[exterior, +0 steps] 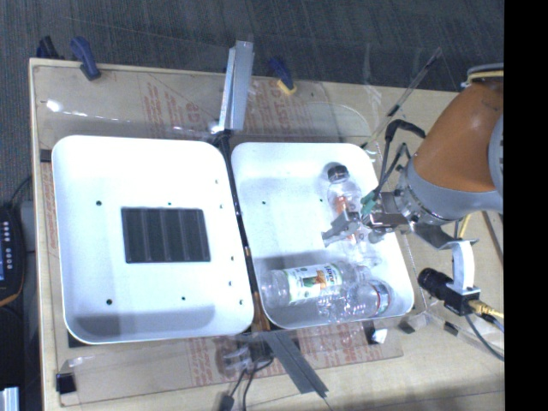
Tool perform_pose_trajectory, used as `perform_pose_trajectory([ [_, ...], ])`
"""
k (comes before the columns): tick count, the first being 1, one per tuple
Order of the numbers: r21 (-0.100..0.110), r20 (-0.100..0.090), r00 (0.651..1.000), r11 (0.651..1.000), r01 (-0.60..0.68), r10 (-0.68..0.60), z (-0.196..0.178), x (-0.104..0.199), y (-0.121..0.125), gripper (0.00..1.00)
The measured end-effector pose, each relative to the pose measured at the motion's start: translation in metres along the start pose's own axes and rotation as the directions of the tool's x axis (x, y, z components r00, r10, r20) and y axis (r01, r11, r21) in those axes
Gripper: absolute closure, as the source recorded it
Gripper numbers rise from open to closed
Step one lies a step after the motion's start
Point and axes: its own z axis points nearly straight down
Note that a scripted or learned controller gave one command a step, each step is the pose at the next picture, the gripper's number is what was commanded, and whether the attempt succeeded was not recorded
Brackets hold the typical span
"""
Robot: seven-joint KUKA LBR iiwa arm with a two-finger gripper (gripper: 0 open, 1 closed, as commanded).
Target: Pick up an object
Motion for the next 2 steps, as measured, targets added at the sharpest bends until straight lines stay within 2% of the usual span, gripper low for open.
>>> perform_pose_trajectory([
  [1, -0.001, 0.0, 0.988, 0.988, -0.154, 0.154, 0.06, 0.015, 0.025, 0.0],
  [2, -0.004, 0.0, 0.999, 0.999, -0.044, 0.044, 0.147, 0.004, -0.002, 0.0],
])
